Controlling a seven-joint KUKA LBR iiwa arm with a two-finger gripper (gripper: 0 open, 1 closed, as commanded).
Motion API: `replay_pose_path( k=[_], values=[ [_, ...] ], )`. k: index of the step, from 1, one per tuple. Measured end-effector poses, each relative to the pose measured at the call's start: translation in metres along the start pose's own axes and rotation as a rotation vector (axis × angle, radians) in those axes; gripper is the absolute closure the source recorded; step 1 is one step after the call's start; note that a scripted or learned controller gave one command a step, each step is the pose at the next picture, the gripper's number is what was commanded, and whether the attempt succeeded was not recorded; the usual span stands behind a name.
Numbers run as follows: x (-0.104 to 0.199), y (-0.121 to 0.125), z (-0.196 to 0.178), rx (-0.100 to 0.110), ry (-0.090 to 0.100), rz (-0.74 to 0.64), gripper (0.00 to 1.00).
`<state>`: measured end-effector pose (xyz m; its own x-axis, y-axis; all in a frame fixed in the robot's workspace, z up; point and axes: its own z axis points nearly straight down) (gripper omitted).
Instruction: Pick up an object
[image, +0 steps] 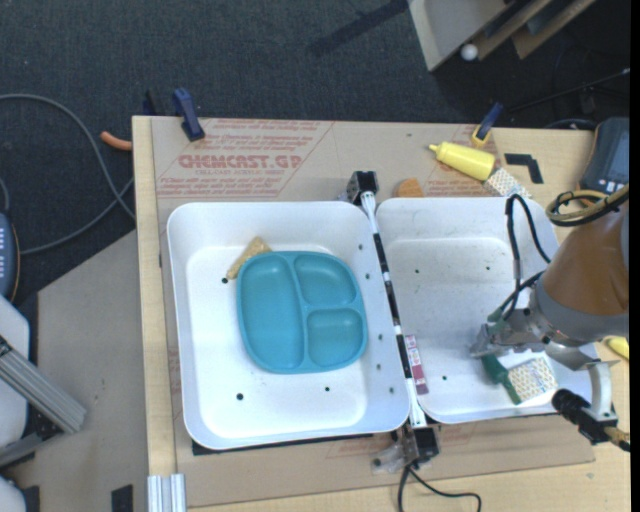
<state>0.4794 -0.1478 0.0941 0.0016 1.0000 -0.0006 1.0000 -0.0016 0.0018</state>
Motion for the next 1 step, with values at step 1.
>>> replay_pose_path(
  k=[1],
  values=[
    [0.0006,0.002,-0.0727,0.0,0.0,-0.002,1.0]
  ],
)
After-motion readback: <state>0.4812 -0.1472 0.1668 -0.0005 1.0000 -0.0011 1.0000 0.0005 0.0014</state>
